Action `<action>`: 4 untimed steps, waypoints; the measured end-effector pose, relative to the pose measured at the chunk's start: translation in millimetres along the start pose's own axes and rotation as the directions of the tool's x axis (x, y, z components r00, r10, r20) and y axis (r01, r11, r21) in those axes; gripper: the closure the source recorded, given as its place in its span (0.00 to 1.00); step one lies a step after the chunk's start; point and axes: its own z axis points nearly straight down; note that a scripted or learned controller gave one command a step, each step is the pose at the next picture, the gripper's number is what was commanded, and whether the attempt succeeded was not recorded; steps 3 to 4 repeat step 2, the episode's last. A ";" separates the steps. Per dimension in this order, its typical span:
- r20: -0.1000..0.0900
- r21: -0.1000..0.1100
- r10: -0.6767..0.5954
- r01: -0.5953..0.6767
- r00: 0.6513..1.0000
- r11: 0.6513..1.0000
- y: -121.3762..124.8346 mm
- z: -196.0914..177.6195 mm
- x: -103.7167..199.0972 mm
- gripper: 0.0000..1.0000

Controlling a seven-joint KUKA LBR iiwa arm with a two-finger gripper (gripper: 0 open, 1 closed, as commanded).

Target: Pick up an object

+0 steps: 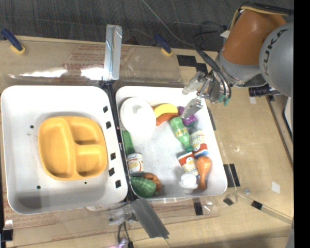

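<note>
My gripper (193, 97) hangs over the right bin's (160, 151) far right corner, fingers spread and open, with nothing between them. Just below it lie a purple toy (189, 120) and a green bottle (180, 132). To their left are a yellow banana (165, 109), an orange carrot (164, 119) and a white bowl (137, 115). Nearer the front sit a small can (136, 163), a green vegetable (143, 186), a red and white packet (189, 161) and an orange drumstick (203, 168).
The left bin (15, 118) holds a yellow divided plate (72, 148). A green stick (127, 141) lies along the right bin's left wall. A metal bracket (113, 50) stands behind the seam between the bins. Cables (206, 56) run along the arm's wrist.
</note>
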 end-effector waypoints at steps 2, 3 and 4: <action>0.000 0.000 0.052 -0.052 0.999 0.999 -32.3 115.8 91.9 0.00; 0.000 0.000 0.052 -0.052 0.999 0.999 -32.3 115.8 91.9 0.00; 0.000 0.000 0.052 -0.052 0.999 0.999 -32.3 115.8 91.9 0.00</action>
